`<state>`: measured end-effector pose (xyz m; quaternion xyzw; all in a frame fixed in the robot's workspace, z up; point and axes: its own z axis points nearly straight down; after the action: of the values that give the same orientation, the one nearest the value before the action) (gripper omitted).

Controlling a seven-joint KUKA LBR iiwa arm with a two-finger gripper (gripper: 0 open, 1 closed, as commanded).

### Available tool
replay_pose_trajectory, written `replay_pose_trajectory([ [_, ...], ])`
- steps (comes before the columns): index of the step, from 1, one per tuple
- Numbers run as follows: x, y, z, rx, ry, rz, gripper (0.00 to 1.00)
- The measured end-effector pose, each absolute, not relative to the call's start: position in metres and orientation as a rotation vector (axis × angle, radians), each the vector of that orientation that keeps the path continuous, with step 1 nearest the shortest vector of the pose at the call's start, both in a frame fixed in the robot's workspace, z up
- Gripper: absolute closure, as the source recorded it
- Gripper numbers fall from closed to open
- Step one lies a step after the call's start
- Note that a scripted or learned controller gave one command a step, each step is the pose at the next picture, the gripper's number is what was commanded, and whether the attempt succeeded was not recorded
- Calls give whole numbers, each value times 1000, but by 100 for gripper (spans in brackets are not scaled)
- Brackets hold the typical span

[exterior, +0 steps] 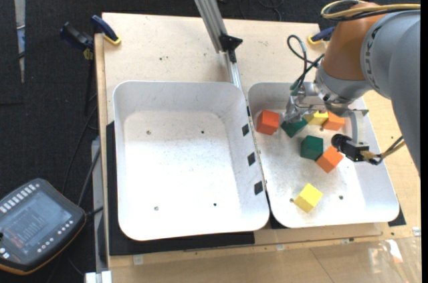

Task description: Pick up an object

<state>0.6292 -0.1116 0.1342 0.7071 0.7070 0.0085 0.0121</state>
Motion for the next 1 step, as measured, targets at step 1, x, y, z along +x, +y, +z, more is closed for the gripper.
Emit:
replay_pose_trajectory([
  [1, 625, -115, 179, 2217, 2219, 4, 100],
])
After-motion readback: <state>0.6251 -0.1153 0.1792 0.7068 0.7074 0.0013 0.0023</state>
